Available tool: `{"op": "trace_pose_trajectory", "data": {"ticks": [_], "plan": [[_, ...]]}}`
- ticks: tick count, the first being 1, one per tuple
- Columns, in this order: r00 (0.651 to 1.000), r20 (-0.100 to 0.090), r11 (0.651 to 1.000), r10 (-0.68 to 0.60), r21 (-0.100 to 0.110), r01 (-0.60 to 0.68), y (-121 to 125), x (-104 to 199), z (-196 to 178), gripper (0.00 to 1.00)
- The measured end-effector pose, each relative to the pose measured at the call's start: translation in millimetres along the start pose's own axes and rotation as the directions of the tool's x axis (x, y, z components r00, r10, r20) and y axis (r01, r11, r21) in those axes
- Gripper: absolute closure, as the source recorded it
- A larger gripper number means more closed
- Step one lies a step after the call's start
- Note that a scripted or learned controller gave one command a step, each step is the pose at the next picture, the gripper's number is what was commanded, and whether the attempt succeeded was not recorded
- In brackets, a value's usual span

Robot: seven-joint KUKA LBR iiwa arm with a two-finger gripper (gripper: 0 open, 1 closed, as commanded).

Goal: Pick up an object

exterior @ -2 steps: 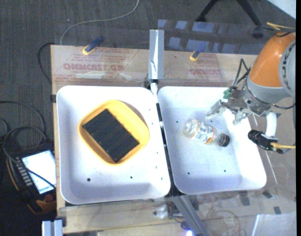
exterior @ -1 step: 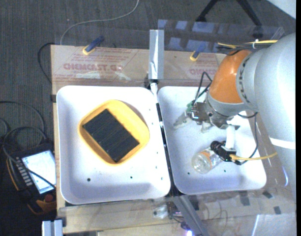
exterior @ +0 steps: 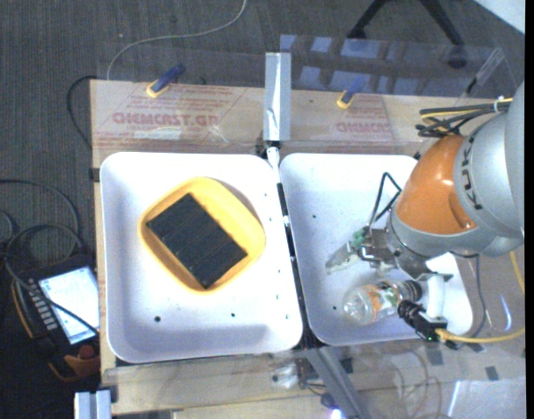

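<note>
Much of the right bin [exterior: 319, 234] was hidden under the arm [exterior: 459, 190], whose grey body and orange band covered that bin's right side and ran off the right edge of the view. The gripper [exterior: 372, 253] was hard to make out: small metal parts and a dark cable showed below the orange band, and whether it was open or closed could not be told. The arm reached in from the right and bent down over the right bin, with its wrist low above the bin floor. Yellow and black cables trailed along it at the far right and at the near right.

A clear plastic bottle [exterior: 370, 302] lay on its side in the near part of the right bin, just near of the gripper, with its dark cap end pointing right; whether they touched could not be told. It looked crumpled and see-through, with a pale label.

In the left bin [exterior: 127, 321] a yellow dish [exterior: 245, 212] sat about the middle, and a flat black ribbed pad [exterior: 197, 238] lay on it, turned at a slant.
</note>
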State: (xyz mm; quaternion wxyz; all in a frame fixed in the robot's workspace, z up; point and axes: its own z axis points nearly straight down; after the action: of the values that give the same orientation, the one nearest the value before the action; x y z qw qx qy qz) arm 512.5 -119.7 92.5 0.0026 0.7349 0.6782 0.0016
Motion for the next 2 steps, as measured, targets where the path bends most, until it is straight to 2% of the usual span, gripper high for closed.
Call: {"op": "trace_pose_trajectory", "data": {"ticks": [1, 2], "plan": [[1.0, 0.0, 1.0, -0.025, 0.006, 0.025, -4.7, -66.5, -49.0, 0.0], [0.988, 0.005, 0.988, -0.155, -0.007, 0.155, -22.5, -30.4, 1.0, 0.0]]}}
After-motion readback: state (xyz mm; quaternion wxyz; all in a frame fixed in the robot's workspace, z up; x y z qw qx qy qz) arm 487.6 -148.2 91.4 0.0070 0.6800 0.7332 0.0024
